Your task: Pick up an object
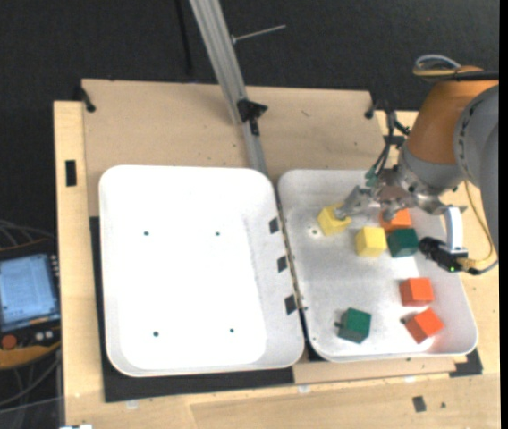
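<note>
The right bin (325,280) holds several small blocks. A yellow block (332,221) lies near its back left, and a second yellow block (370,240) sits beside a green block (402,242). An orange block (400,217) is partly hidden under the wrist. Further forward lie two orange blocks (417,290) (424,325) and another green block (355,324). My gripper (361,202) hangs low over the back of this bin, just right of the first yellow block and close to touching it. No block visibly sits inside the gripper.
The left bin (182,266) lies beside the right one, split off by a ridge with black clips (285,262). A slanted metal pole (227,70) rises behind the bins. A teach pendant (17,293) sits off the bench at far left.
</note>
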